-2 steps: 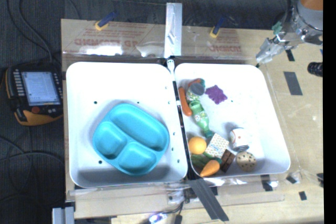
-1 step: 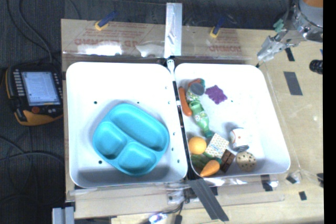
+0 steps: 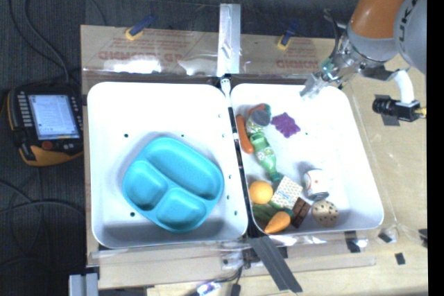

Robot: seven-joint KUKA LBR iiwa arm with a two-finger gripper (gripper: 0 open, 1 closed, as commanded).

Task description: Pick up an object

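tool (image 3: 313, 85) over right bin's far rim | grip state unclear | purple piece (image 3: 285, 125) near, below-left

The bench (image 3: 388, 170) bears two white bins (image 3: 104, 149) side by side

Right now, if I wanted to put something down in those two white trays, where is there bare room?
The right bin has bare floor along its right side, between the purple piece and the outer wall. Its left edge and near corner are crowded: the carrot, orange ball, dice. In the left bin, the blue divided plate fills the middle; the far strip is bare.
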